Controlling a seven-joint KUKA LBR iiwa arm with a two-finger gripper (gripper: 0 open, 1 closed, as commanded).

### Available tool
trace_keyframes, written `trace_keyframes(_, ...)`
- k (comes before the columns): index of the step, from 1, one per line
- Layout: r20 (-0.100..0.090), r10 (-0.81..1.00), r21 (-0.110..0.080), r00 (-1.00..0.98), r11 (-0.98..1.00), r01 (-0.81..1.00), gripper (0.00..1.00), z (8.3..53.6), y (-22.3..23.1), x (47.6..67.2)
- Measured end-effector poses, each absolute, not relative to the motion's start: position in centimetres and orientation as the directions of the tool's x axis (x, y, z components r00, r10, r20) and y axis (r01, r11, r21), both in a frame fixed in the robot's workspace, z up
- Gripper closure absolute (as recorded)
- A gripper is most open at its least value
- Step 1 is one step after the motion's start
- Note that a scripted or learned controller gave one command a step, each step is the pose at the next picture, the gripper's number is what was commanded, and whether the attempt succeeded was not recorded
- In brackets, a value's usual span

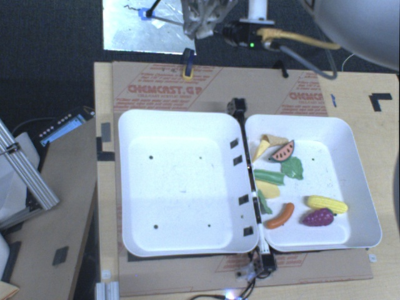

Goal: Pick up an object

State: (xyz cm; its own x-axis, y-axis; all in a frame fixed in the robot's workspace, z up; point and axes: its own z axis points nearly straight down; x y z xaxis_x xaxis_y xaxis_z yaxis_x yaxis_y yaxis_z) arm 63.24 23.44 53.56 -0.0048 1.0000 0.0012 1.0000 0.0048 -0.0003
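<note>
Hovering high behind the bins, gripper is carrying nothing. Sausage is looking light, stiff, slippery; pinch mid-length.

Two white bins: left bin, right bin. Toy food items in the right bin, one each: watermelon slice, corn cob, grape bunch, sausage, leafy green, green bean pod, and what appears to be a yellow wedge.
</note>
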Motion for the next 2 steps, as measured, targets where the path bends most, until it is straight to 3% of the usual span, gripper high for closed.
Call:
trace_keyframes(1, 0.002, 1.0, 0.0, -0.006, 0.006, 1.0, 1.0, 53.5, 23.4, 60.3)
trace_keyframes(2, -0.001, 1.0, 0.003, 0.0, 0.0, 1.0, 1.0, 53.4, 23.3, 67.1)
